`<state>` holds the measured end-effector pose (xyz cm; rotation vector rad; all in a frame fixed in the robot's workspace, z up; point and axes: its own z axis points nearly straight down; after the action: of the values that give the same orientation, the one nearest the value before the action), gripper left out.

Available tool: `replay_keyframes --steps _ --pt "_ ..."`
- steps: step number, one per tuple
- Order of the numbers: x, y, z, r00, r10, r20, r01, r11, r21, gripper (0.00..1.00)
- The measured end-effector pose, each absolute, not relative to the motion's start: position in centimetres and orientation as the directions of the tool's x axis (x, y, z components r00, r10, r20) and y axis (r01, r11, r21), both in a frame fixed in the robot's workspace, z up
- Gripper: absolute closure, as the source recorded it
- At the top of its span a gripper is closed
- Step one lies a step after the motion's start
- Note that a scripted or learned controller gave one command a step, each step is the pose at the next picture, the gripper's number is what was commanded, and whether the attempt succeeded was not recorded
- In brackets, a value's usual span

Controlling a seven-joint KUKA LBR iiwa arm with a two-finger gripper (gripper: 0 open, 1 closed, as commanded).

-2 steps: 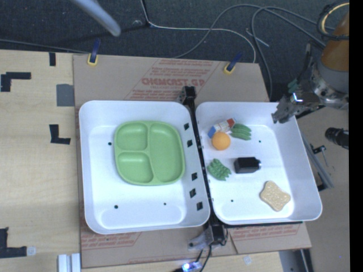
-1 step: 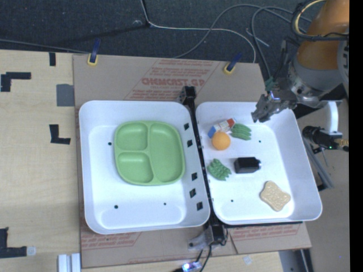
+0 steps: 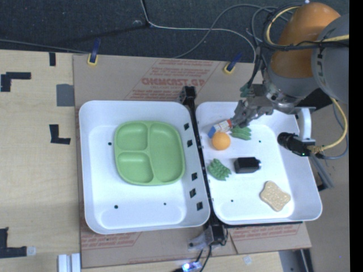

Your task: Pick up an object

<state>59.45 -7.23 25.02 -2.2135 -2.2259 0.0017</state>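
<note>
The right bin [image 3: 295,174] holds several small things: an orange ball [image 3: 221,141], a small blue and red piece [image 3: 214,131] beside it, a green leafy toy [image 3: 242,133], a second green leafy piece [image 3: 218,169], a black block [image 3: 247,165] and a tan biscuit-shaped piece [image 3: 275,196]. My gripper [image 3: 240,119] hangs over the back of the right bin, just above the green leafy toy and to the upper right of the orange ball. I see nothing held in it.
A green divided plate [image 3: 150,153] lies in the left bin [image 3: 96,169]. A black hinge strip [image 3: 195,152] runs between the bins. Cables [image 3: 238,16] trail behind the bench, and a black fitting [image 3: 292,142] on the arm overhangs the right bin's right side.
</note>
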Motion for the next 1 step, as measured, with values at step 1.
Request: replay_keyframes --steps 1 --pt "59.32 -1.93 23.18 -0.006 1.0 0.001 1.0 0.006 -0.003 1.0"
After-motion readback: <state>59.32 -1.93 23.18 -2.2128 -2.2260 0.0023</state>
